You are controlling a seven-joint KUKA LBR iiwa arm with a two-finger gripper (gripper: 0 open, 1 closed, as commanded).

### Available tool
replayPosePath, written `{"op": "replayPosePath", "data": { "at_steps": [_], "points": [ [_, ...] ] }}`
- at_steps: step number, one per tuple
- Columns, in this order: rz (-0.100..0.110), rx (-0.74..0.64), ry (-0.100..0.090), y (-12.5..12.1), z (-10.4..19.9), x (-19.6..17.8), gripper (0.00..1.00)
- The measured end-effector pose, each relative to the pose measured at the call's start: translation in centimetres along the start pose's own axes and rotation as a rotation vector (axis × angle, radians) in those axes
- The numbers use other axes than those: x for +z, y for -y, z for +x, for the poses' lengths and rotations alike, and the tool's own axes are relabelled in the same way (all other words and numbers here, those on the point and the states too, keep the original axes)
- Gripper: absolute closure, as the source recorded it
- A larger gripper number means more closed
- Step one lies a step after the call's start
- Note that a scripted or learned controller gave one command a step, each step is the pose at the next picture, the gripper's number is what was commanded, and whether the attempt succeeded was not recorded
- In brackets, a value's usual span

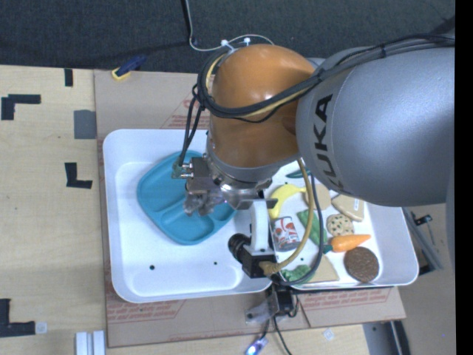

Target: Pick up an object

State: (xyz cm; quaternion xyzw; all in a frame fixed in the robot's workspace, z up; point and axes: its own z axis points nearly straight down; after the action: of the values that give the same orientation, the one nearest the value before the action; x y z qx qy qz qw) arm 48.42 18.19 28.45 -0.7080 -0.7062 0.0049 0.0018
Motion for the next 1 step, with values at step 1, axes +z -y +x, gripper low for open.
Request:
{"op": "replayPosePath", "data": {
  "at_steps": [1],
  "points": [
    [-0.019,-0.01,-0.011,0.2,5.45,-12.42,1.0]
  ]
}}
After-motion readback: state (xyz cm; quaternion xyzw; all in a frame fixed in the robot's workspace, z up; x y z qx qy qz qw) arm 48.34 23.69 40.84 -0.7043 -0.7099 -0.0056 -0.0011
